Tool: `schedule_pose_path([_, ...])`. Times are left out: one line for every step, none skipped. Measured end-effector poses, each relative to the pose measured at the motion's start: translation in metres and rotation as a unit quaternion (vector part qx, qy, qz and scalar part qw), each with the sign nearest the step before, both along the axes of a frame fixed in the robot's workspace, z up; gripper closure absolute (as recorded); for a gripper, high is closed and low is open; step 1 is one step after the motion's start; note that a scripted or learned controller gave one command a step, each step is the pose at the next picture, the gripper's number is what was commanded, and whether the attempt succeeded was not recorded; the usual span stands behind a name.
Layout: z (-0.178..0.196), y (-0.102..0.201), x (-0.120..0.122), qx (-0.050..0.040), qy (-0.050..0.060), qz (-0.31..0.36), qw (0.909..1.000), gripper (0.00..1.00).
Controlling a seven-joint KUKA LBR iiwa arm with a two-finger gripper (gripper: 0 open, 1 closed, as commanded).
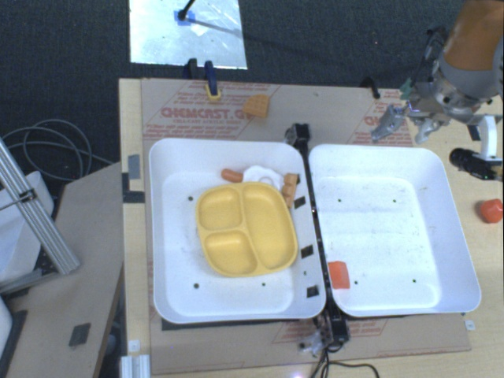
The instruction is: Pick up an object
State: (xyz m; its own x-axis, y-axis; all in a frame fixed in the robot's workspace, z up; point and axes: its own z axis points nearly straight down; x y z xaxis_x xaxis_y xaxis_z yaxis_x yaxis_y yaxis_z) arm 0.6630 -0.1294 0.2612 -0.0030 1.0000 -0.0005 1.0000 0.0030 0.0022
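Beyond the bench, upper left: a shiny silver sheet is seen on the dark floor, with a small blue patch on it.
Far edge of the bench: a blue and yellow clamp is fixed at the edge, and a tan square piece is laid on the brown board just to its right.
Left bin: most of the loose things are gathered in it.
Yellow plate: a plate divided into three compartments is set near the middle of the left bin.
Orange sausage-shaped piece: it is laid just beyond the plate's far edge, beside a white item.
Small tan piece: it is found by the plate's far right corner, close to the left bin's right wall.
Right bin: one orange-red block is laid in its near left corner.
Gripper: it is held over the brown board just beyond the right bin's far rim, well apart from every loose thing; its two fingers are spread wide and nothing is seen between them.
Right edge of the bench: a small orange-red thing is laid outside the right bin.
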Motion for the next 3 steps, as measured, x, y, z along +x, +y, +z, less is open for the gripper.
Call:
schedule_pose_path([0.1125,0.0463,-0.1503,0.0013,-0.003,0.002,1.0,0.0])
schedule_pose_path([0.1182,0.0443,-0.1443,-0.0003,-0.003,0.003,1.0,1.0])
schedule_pose_path([0.1179,0.0443,-0.1443,-0.0003,-0.002,0.003,1.0,0.0])
